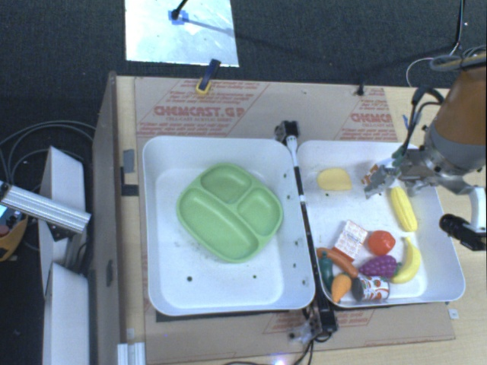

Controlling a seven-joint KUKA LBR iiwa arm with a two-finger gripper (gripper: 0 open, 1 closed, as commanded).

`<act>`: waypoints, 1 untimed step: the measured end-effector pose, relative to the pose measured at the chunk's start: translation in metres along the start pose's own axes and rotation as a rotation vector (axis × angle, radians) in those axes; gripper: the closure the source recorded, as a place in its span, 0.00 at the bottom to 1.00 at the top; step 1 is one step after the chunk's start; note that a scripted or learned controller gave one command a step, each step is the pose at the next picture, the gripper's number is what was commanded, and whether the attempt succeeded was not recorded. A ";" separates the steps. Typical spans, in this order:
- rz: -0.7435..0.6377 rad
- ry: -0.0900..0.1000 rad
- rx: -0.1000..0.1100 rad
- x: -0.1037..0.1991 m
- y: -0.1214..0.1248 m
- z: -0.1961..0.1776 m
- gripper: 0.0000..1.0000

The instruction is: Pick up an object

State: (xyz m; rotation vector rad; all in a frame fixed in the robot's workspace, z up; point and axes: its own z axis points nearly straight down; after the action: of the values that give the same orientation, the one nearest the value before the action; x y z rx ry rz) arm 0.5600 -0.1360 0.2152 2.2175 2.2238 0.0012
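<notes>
My arm [464, 116] runs off the right edge; my gripper [375, 178] is too small and blurred to read; the can's [371, 288] label is illegible.

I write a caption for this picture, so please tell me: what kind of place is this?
Probably a robot test bench in a lab. Two white bins sit on cardboard; one holds a green divided plate, the other toy food such as a banana. Loose cables lie on the dark floor.
</notes>
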 end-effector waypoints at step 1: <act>0.005 -0.001 0.001 -0.038 -0.028 0.018 0.00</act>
State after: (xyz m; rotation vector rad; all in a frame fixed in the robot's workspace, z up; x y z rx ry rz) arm 0.5319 -0.1741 0.1976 2.2226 2.2186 -0.0015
